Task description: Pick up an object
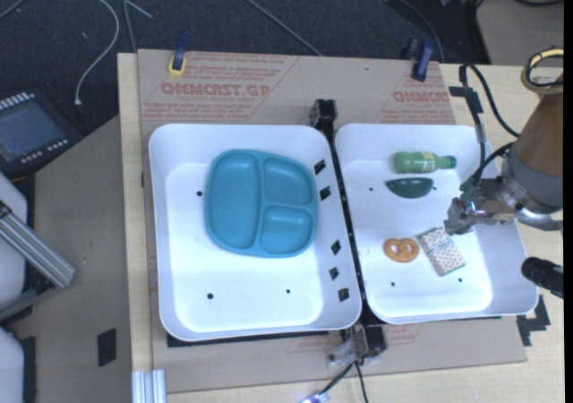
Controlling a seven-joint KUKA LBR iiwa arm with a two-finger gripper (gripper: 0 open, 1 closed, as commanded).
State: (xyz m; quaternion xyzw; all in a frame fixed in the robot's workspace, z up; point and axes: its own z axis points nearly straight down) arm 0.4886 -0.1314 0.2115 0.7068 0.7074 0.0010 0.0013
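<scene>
In the right bin [510, 298] lie a green bottle [423, 161], a dark green bowl-shaped piece [409, 186], an orange pretzel [401, 251] and a small patterned packet [441, 252]. My gripper [459, 216] hangs over the right side of this bin, just above and right of the packet, below and right of the dark green piece. I see nothing held in it. The grey arm with its orange band [548, 143] comes in from the right.
The left bin [179, 303] holds a blue divided plate [261, 202]. A black divider with clips [340, 213] runs between the bins. Black cables [479, 124] trail along the right bin's far right corner.
</scene>
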